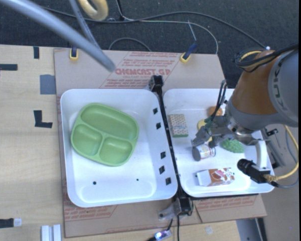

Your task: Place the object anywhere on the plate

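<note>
The gripper (204,138) hangs over the can (204,151); whether it grips cannot be told. Crowding items could spoil the lift toward the plate (105,134).

Plate (105,134) in left bin (70,185), carton (215,176), perhaps a bottle (204,151), in right bin (188,102)
</note>
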Controlling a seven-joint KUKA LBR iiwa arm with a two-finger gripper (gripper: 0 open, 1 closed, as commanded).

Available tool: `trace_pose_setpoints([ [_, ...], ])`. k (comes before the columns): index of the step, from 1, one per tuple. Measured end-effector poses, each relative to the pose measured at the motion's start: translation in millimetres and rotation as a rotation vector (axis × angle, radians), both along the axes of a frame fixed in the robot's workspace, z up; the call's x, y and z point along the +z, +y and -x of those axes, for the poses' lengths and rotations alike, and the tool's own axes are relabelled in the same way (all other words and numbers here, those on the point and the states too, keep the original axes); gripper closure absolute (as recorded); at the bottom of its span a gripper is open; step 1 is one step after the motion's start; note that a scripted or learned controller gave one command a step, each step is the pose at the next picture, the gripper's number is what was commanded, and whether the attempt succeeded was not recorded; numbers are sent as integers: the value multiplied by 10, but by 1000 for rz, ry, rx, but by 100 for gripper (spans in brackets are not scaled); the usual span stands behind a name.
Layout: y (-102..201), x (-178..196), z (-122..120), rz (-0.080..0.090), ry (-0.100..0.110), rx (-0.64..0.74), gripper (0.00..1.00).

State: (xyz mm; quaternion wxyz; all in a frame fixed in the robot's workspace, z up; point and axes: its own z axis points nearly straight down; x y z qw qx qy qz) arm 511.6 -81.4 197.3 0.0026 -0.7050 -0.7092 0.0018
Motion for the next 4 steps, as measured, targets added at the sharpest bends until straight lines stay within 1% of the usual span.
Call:
trace_pose_setpoints([
  [1,590,-3,-238,0,-2,3,100],
  [2,1032,-41,-400,0,-1,1,100],
  [3,1577,130,-513,0,-2,1,100],
  [4,2094,114,-620,1,-2,1,100],
])
